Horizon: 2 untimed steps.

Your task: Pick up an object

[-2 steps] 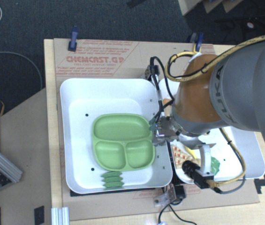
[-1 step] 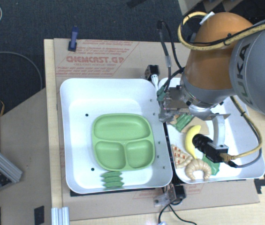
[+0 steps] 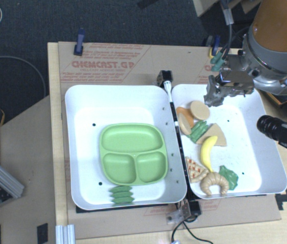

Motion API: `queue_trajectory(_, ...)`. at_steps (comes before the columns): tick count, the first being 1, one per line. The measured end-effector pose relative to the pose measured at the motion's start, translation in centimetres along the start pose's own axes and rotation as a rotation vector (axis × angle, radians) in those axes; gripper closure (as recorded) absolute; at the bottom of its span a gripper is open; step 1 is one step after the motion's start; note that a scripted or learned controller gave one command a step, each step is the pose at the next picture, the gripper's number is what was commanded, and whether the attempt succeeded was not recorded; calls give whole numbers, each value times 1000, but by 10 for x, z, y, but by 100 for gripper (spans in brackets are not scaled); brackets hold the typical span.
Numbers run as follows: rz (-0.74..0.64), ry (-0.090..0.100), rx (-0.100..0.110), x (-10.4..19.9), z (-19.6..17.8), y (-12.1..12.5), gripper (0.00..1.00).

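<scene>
We see the grey arm point(image 3: 278, 32), with its orange band, reaching in from three o'clock and ending in a dark hand point(image 3: 215, 96) that hangs over the upper part of the right bin point(image 3: 250, 136). We cannot tell whether the hand is released or clenched, and nothing shows between its tips. Just below it, toward seven o'clock, the toy food is heaped along the bin's left side: a pale round disc point(image 3: 200, 110), a smooth tan bread roll point(image 3: 186, 120), a ridged green pea pod point(image 3: 198, 131), a beige wedge point(image 3: 218, 135), a curved yellow banana point(image 3: 207, 152), a waffle-textured slice point(image 3: 194, 170), a glossy brown croissant point(image 3: 215, 182) and a crinkled green leaf piece point(image 3: 229, 177). Several of these touch or overlap. At nine o'clock from the heap, across the clipped rims, the left bin point(image 3: 82, 136) holds a matte green tray point(image 3: 133, 153) with three compartments, and a ribbed green piece point(image 3: 121, 195) lies just beside it at six o'clock. Both bins are shallow white plastic with rounded corners, resting on a brown board point(image 3: 107, 62) on the tabletop.
</scene>
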State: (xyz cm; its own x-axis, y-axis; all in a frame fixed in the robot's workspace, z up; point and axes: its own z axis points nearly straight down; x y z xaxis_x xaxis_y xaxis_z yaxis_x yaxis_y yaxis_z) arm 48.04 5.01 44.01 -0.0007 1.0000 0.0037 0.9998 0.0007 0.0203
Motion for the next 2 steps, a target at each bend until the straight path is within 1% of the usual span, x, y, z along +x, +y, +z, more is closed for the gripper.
queue_trajectory(1, 9, -8, 34, -73, 150, 40, 100)
queue_trajectory(2, -4, -1, 24, -30, 127, -6, 100)
